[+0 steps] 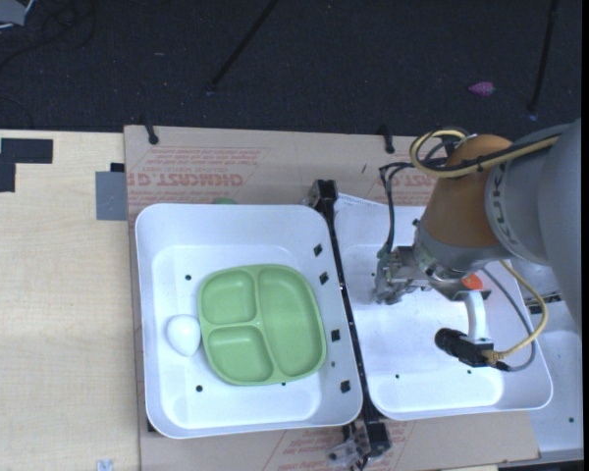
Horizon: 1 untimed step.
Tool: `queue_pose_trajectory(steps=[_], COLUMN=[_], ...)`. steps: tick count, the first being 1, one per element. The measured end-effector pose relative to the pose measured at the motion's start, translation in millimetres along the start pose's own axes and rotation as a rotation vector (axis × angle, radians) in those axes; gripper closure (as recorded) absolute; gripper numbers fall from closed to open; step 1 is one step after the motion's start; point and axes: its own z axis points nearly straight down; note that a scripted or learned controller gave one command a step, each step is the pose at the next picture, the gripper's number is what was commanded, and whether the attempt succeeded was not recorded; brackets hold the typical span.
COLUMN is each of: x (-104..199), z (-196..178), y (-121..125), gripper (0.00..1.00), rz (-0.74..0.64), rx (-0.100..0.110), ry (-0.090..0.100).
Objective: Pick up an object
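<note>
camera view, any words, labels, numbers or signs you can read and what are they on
Red print on the cardboard sheet behind the bins: it sits upside down in this view and is too blurred to read for certain.
Red print on the cardboard by the near edge: too small and blurred to read.
Green divided plate, white egg-shaped object, left bin, right bin: no text to be seen.

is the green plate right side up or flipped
Right side up: the plate shows its three hollow compartments facing up, lying flat in the left bin.
</note>
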Motion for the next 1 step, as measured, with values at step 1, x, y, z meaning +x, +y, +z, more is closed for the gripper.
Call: queue_pose_trajectory(steps=[1], x=[-3.8], z=[-55.2], y=[2.3], gripper=[1.0], rz=[-0.001], rx=[-0.008], ry=[-0.001])
